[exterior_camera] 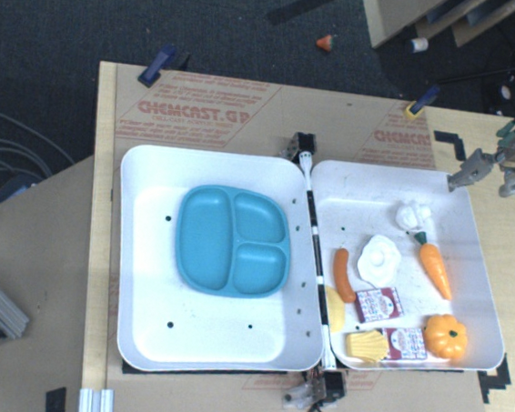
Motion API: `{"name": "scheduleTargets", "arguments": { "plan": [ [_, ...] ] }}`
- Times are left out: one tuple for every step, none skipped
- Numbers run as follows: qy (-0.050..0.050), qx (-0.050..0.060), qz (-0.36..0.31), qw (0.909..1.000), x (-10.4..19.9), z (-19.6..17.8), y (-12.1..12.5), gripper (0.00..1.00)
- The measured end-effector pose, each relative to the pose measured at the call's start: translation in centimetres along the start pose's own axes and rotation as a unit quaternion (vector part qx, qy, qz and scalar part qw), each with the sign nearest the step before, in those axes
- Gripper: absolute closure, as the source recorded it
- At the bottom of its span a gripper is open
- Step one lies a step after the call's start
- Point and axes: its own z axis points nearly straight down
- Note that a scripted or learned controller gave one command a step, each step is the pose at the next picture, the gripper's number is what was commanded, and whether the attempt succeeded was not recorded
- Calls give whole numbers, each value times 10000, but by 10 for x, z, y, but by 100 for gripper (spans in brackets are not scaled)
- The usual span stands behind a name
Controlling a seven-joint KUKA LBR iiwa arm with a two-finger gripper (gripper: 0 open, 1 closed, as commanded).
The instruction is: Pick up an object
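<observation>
The gripper (490, 166) hangs at the far right, above the far right corner of the right bin (480, 261); its two fingers (464, 172) spread wide with nothing between them.

That bin, shallow white plastic, holds toy food. One carrot (435, 269), orange and tapered, lies near the right wall, its tip toward the near side. One white crumpled lump (411, 215) sits just beyond it. One fried egg (379, 259) lies left of the carrot, and one reddish sausage (344, 274) left of that. Two red-and-white printed packets (378, 306) lie nearer, their writing too small to read. One orange pumpkin (446, 336) sits at the near right, one yellow ridged piece (364, 345) at the near left.

The left bin (142, 262) holds one blue plate (232, 241) with three compartments.

The cardboard-covered tabletop (240, 107) reads "CHEMCAST GP".
</observation>
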Motion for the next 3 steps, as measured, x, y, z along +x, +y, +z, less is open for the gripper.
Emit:
{"name": "scheduleTargets", "arguments": {
  "plan": [
    [31, -9, -17, 10000, 0, 165, -32, 0],
    [-3, -11, -5, 10000, 21, 175, 37, 0],
    [5, 5, -3, 10000, 106, 175, 43, 0]
  ]
}}
